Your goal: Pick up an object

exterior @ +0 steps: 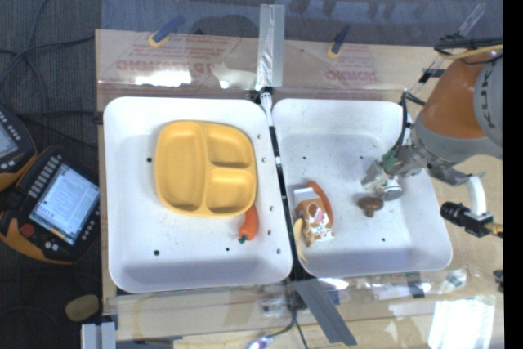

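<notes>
Low over the right-hand shallow white bin hangs the end effector, at the end of the grey arm with an orange band reaching in from the right; how it stands at its tip cannot be made out from this slanted view. Just below it, a small brown rounded object lies on the bin floor, very near the tip, contact unclear. Further left in the same bin lies an orange and white packet-like item. On the table, the left-hand shallow white bin carries a yellow three-compartment plastic tray, with a small orange carrot-shaped toy just beside its lower right corner.
</notes>
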`<state>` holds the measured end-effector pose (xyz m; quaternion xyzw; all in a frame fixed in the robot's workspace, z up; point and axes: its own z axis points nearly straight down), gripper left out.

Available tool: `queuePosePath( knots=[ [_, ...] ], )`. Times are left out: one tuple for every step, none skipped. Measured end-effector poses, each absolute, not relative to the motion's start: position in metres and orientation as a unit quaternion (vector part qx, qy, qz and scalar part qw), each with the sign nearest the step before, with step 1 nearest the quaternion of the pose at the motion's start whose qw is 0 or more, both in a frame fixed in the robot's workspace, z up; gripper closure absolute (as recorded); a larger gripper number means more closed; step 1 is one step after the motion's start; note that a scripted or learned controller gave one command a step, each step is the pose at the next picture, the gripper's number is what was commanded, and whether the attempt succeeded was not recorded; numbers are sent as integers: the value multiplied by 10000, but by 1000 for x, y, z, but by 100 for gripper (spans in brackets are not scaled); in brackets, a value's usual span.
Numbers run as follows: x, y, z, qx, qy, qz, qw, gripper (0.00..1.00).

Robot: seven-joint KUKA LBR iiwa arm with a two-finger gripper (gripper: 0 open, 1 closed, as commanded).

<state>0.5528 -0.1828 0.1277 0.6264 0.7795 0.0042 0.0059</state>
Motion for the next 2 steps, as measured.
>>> queuePosePath(
  knots=[
    [496, -102, 191, 6867, 7269, -11, -10, 100],
    [486, -188, 90, 7700, 6381, 22, 31, 100]
  ],
)
